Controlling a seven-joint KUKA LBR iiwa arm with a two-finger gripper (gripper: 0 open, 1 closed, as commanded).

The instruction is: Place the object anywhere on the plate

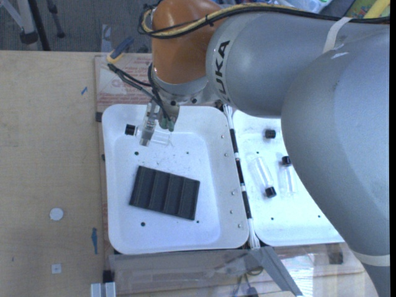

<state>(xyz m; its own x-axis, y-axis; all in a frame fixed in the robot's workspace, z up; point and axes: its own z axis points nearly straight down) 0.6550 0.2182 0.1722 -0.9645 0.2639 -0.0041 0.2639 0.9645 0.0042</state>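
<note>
The grey KUKA arm (309,73) fills the right and top of the frame, its orange band (179,36) above the wrist. Below it, two white bins sit side by side. The left bin (117,228), at centre frame, holds a dark grey ribbed rectangular plate (164,192), lying flat and slightly tilted, in its lower half. A clear vial with a black cap (143,130) lies in that bin's upper left, apart from the plate. The gripper (158,125) hangs right over the vial's clear body; whether its claw is apart or together cannot be told. The right bin (297,218) holds clear vials with black caps (263,175) and a loose black cap (270,133).
</note>
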